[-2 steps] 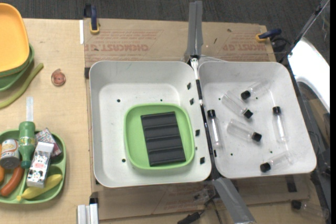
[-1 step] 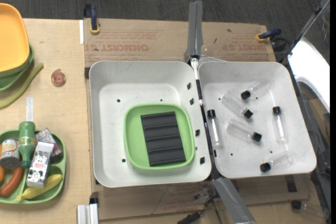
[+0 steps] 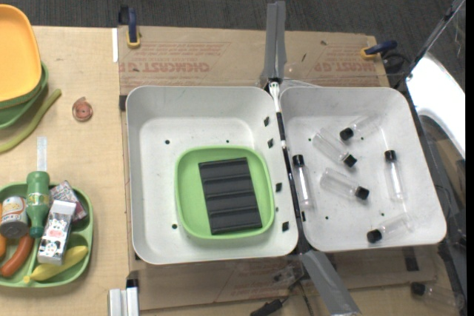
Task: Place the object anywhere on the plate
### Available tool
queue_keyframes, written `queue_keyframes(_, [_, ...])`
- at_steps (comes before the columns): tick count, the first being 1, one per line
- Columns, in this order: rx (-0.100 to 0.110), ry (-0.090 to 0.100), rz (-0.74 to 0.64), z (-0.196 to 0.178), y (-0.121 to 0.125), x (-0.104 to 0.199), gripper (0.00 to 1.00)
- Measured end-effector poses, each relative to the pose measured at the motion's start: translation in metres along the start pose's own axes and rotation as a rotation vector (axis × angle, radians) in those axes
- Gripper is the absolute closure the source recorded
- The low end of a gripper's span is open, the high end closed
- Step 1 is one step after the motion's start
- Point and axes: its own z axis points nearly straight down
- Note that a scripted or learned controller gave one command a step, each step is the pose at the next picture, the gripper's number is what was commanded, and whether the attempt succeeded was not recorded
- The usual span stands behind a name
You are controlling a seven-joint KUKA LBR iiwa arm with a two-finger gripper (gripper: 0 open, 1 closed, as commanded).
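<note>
Matt green plastic plate; clear glossy vials; smooth white bins.

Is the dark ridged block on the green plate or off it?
On it. The dark ridged block lies flat inside the green plate in the left bin, green rim visible all around.

Left bin: green plate sits centre-front, a black ribbed block covering its middle; bare plate rim on all sides. White floor open behind and to the left. Right bin: clear black-capped vials scattered across it, gaps between; near-left corner open.
</note>
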Motion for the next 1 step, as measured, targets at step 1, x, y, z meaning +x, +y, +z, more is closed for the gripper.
queue_keyframes(1, [-0.003,0.002,-0.003,-0.0006,0.0011,0.0056,0.0])
